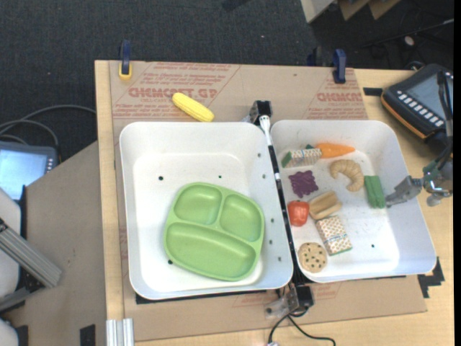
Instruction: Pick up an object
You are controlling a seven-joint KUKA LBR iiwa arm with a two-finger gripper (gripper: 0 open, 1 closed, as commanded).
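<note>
The right bin [403, 254] holds several toy foods: an orange carrot [335, 150], a croissant [348, 173], a green block [374, 191], purple grapes [303, 184], a red tomato [298, 212], a brown bread piece [324, 205], a patterned box [334, 235] and a cookie [312, 256]. My gripper [405, 191] reaches in low over the bin's right rim, just right of the green block. Nothing shows between its grey tips.
The left bin [144, 157] carries a green divided plate [214, 231]. A yellow corn cob [192, 107] lies on the bench behind it. A black handheld unit [421, 105] sits at the far right. A small striped packet [304, 156] lies beside the carrot.
</note>
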